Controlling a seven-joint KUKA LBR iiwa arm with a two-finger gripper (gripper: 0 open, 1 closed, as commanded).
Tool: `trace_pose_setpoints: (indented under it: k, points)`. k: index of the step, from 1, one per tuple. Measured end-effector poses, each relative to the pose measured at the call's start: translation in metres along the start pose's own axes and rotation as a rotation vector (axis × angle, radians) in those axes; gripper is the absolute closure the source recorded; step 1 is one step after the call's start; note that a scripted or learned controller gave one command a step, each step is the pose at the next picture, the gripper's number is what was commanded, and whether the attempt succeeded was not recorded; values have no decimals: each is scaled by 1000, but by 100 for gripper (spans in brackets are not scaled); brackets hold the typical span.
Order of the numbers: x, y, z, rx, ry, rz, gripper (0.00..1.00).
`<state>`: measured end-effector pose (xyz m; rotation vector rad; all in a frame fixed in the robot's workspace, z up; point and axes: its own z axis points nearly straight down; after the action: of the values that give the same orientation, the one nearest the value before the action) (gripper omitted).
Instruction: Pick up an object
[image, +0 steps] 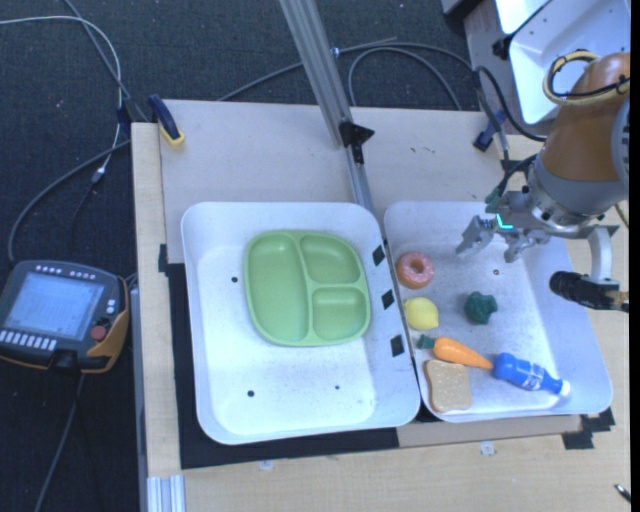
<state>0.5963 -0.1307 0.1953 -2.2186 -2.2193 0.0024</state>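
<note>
My gripper (494, 243) hangs over the back of the right bin (560, 300), its two fingers spread apart with nothing between them. Below it in that bin lie a pink donut (414, 268), a yellow lemon (421, 314), a green broccoli piece (480, 307), an orange carrot (463, 352), a blue bottle (526, 373) and a slice of toast (449, 387). The donut is to the gripper's left and the broccoli just in front of it.
The left bin (225, 330) holds a green divided plate (307, 287). A metal pole (325, 60) slants up from between the bins. A teach pendant (60, 315) lies on the floor at the left. A blue and yellow clamp (166, 122) sits at the bench's back-left corner.
</note>
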Motion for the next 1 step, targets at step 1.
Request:
trace_pose_setpoints:
  k: [1]
  points:
    - [0, 1, -1, -3, 0, 0, 0]
